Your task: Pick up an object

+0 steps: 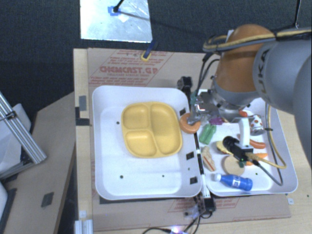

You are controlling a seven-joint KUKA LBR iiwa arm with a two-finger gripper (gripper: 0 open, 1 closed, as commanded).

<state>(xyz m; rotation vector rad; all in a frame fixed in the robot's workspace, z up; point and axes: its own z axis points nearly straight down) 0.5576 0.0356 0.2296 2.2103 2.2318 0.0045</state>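
Blue bottle [234, 181]: lies at the lower edge of the right bin [287, 179], untouched.
Gripper [196, 113]: at the ridge between the bins, centre of frame.
Fingers: seem narrowed around an orange ring [189, 124], though the grip is hard to confirm.
Left bin [105, 145]: carries a yellow divided plate [149, 129].
Progress: judged mid-pick; lifting clear remains.

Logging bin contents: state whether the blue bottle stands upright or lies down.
Lying down. The blue bottle rests on its side near the right bin's front edge, white cap pointing left.
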